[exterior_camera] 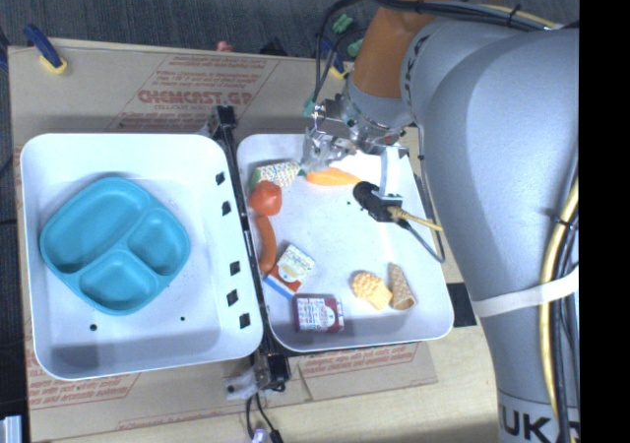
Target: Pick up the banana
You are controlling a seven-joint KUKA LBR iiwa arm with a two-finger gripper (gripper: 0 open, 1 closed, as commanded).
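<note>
Left bin [39, 333]: a blue divided plate [113, 242] is held here, well apart from the work; no risk is posed.
Tomato [265, 198] and corn cob [279, 173]: these could be nudged or seized by mistake, being crowded at the right bin's [433, 318] upper left.
Banana [332, 176]: taken to be the yellow-orange piece at the top of the right bin, though this is uncertain; it could be pushed aside by an off-centre descent.
Gripper [323, 146]: placed just above the banana; whether the claw is spread or closed cannot be told.

A bulky grey arm [492, 136] with an orange band [384, 37], black cables and a white strap.
</note>
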